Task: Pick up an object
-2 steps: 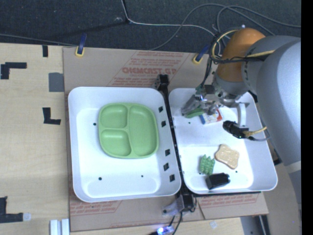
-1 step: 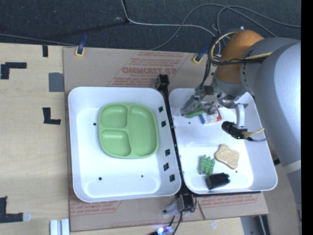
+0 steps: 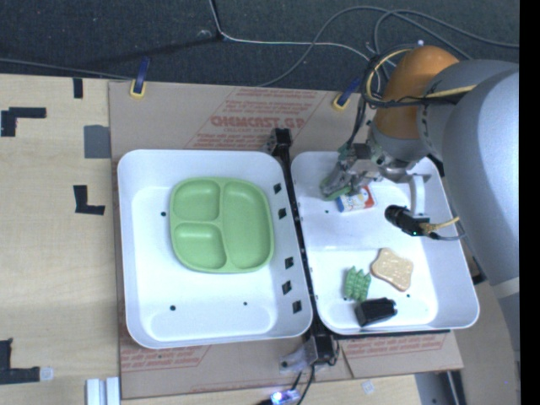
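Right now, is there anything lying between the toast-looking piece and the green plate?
Yes. In the camera view, a small green toy lies between the toast slice and the green divided plate, plus the bins' adjoining walls.

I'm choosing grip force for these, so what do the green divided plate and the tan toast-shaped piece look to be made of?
The green divided plate looks like moulded plastic: one even colour, rounded rims, a soft matte sheen. The tan toast-shaped piece seems to be a toy slice, plastic or foam; its speckled, dull surface leaves that open.
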`<state>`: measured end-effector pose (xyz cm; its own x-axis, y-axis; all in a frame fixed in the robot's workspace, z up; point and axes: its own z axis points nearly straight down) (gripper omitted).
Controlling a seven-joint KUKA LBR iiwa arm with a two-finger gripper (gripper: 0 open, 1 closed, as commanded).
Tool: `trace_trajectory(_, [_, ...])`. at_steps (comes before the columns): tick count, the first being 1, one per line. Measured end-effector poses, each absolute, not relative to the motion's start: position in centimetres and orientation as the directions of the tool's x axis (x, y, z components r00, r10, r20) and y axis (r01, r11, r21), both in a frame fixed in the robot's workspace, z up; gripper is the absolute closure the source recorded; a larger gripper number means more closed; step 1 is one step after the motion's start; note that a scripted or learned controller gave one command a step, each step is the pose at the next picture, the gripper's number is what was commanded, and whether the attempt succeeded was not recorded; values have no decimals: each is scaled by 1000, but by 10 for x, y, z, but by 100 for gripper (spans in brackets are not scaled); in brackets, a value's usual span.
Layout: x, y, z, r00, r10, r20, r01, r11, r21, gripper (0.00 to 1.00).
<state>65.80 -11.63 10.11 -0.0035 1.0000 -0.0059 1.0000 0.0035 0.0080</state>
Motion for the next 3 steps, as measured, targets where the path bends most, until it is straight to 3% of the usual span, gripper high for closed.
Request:
trace_trajectory(2, [654,-126,210,-1,1000,0,1000,1,1,100])
trace_trajectory(3, [662,-131,258,-3,1000,0,1000,3,3,100])
